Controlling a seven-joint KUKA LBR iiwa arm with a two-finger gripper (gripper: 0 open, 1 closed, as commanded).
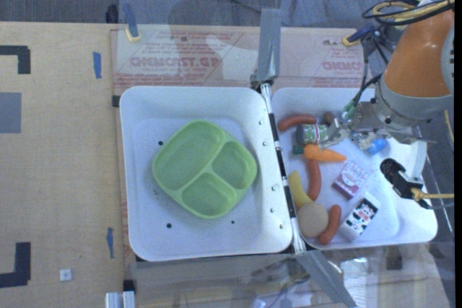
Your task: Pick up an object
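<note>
While the arm [417, 61] hangs over the far side of the right bin [422, 227], I count the pick as not yet made: nothing sits in the gripper [345, 120] that I can see. Its tip is low in the bin's far left part, near the can [312, 133] and just above the carrot [323, 153], but from this slant I cannot tell how the gripper is set.

Every candidate lies loose on the bin floor. A sausage [296, 121] is at the far edge beside the can. A second sausage [314, 179] lies nearer me, with the banana [298, 190] alongside it and the potato [313, 218] below. A third sausage [331, 224] touches the potato's right side. The pink box [351, 178] and the white carton [360, 216] lie apart to the right. A blue thing [375, 146] sits under the wrist (too hidden to name).

The left bin [137, 177] holds the green tray [205, 168], which I judge has no part in this.

What is left, as I read it, is nearly all of it: close on one item, most likely the can or carrot, and lift it clear.
</note>
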